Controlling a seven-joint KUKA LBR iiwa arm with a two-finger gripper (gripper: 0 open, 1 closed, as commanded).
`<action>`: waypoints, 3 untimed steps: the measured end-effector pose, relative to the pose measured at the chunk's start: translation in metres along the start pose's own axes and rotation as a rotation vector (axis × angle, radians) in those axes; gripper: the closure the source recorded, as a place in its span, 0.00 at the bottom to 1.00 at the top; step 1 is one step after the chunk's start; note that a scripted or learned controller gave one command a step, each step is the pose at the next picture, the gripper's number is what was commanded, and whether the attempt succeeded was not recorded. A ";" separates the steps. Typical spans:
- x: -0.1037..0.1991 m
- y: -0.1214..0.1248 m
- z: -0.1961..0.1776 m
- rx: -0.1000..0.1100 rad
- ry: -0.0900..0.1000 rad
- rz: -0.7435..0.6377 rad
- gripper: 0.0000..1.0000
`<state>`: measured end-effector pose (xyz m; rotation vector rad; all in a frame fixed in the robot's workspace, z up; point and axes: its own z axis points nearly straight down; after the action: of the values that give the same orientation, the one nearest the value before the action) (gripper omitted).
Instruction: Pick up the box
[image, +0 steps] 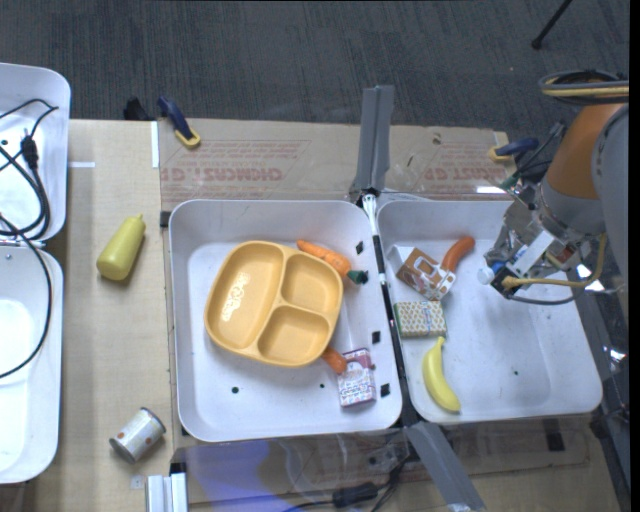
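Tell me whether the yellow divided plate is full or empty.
Empty: all three compartments of the yellow divided plate show bare. The carrot lies just outside its rim.

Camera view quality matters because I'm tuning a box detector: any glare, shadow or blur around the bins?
Camera view: lighting is even and soft, with faint shadows under the yellow tray and banana; the box in the right bin reads sharp; a bluish sheen sits on the bench's front edge; the pincer area looks cluttered and slightly soft.
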<state>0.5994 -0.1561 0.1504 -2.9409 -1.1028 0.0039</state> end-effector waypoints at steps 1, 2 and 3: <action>-0.049 -0.011 0.043 0.005 -0.004 0.031 1.00; -0.048 -0.010 0.042 0.003 -0.002 0.030 0.00; -0.026 -0.076 0.061 0.004 -0.001 0.034 0.00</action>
<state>0.5297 -0.1166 0.0898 -2.9560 -1.0513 0.0083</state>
